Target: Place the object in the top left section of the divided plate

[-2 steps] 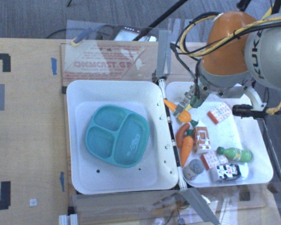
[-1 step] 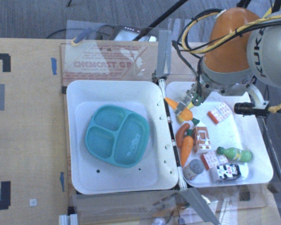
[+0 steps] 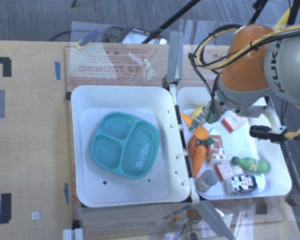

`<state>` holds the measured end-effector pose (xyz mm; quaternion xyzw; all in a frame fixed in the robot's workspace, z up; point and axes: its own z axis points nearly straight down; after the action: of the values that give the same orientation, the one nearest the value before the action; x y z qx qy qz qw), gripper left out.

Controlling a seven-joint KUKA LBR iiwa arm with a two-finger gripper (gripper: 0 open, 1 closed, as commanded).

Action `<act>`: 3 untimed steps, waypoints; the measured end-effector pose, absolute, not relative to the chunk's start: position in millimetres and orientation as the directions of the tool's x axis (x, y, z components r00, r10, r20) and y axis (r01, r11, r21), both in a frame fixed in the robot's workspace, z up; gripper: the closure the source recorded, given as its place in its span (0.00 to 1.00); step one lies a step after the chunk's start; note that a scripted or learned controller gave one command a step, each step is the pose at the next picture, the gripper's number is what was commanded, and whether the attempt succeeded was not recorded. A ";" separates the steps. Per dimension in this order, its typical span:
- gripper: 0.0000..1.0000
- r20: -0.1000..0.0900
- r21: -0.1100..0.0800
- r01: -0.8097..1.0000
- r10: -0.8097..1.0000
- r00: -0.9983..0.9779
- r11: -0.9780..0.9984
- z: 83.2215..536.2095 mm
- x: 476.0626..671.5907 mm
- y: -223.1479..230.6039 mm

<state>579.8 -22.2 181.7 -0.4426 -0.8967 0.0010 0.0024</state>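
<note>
The gripper hangs over the upper left part of the right bin, and whether it is spread or pressed together cannot be told from this slanted view, nor whether anything sits in it. Just beneath it lies one small round orange piece, and just to its left, against the bin wall, one orange wedge. A little below the gripper two carrots lie side by side, lengthwise along the bin's left wall. Three red and white cartons are spread about: one just to the gripper's right, one below it beside the carrots, and one further down. Further down again are one grey can, one green bottle lying on its side and one black and white box, all near the bin's lower edge. Well to the gripper's left, in the left bin, lies the one teal divided plate, three sections in all; its top left section holds nothing.
</note>
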 end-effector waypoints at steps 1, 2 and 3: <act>1.00 -0.001 -0.001 0.815 0.815 -0.580 0.580 225.4 594.3 52.2; 1.00 0.001 -0.008 0.946 0.946 -0.325 0.325 165.5 589.3 114.5; 1.00 0.000 -0.010 0.945 0.945 -0.326 0.326 172.9 590.5 114.5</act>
<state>590.5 114.5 172.9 -0.5805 -0.8142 0.0038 0.0029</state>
